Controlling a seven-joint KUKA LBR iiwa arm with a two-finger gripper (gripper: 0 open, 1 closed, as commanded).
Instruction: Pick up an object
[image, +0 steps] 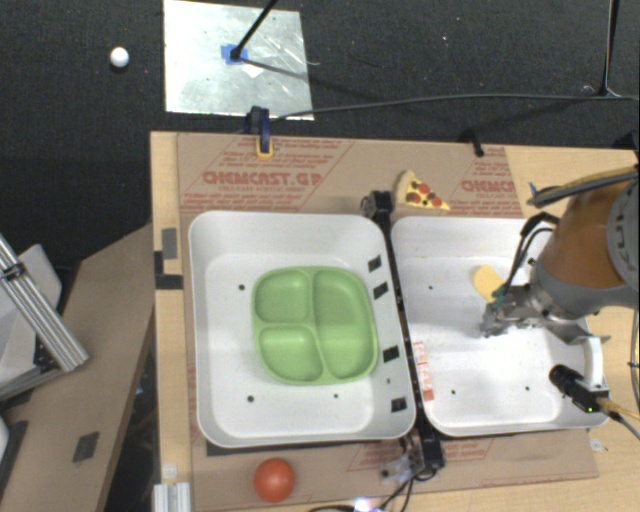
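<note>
**End effector low in the right bin**

Brown bench (300, 165) carries two white bins. Left bin (215, 330) holds a green divided plate (314, 325). In the right bin (460, 400), the end effector (497, 318) sits just beside a yellow object (487, 281); its grip state cannot be told.

One fixed camera looks down slantwise over both white bins (215, 300).

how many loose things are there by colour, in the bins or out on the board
green: 1, plate in the left bin
yellow: 2, pizza slice on the board behind the bins, and a yellow piece in the right bin by the gripper
orange-red: 1, ball on the board in front
total: 4
</note>
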